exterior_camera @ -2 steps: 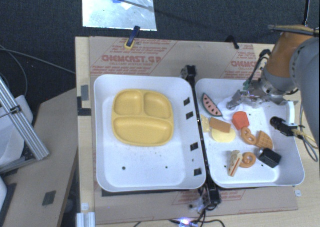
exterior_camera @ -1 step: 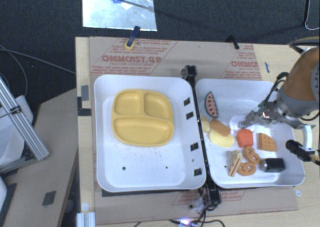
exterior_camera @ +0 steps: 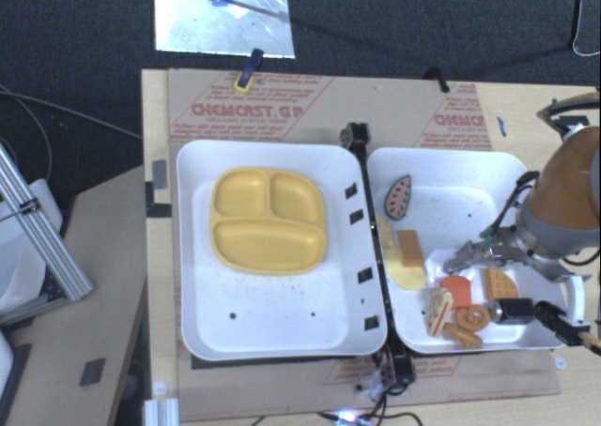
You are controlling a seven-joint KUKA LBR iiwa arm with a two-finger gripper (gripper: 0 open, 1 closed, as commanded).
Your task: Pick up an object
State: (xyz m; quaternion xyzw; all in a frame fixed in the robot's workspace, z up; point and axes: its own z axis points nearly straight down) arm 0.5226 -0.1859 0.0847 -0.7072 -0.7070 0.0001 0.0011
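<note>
A cluster of small toy food pieces lies in the right white bin (exterior_camera: 441,166), gathered toward its near-left part. Closest to the robot's hand (exterior_camera: 462,255) is a small red piece (exterior_camera: 455,286), rounded, just below and beside the hand's tip; whether they touch cannot be told. Left of it lie a tan rectangular block (exterior_camera: 409,247), its long axis running roughly from the far side to the near side, and under that a pale yellow round piece (exterior_camera: 406,273). Below the red piece sits a sandwich-like wedge (exterior_camera: 439,311), its long axis also running far to near with a slight tilt, and beside it a brown pretzel shape (exterior_camera: 469,320). An orange waffle-textured piece (exterior_camera: 499,283) lies to the right, below the arm. Apart from the cluster, toward the far left of this bin, a grey and pink slice (exterior_camera: 398,197) with dark seeds stands on a diagonal, its pointed end toward the near left. The hand reaches in from the right, pointing left and low over the bin; whether it is spread or pressed together cannot be told, and nothing is seen between its tips. The left white bin (exterior_camera: 197,321) holds a yellow divided plate (exterior_camera: 269,219). Both bins rest on a cardboard-covered worktop (exterior_camera: 310,105).
</note>
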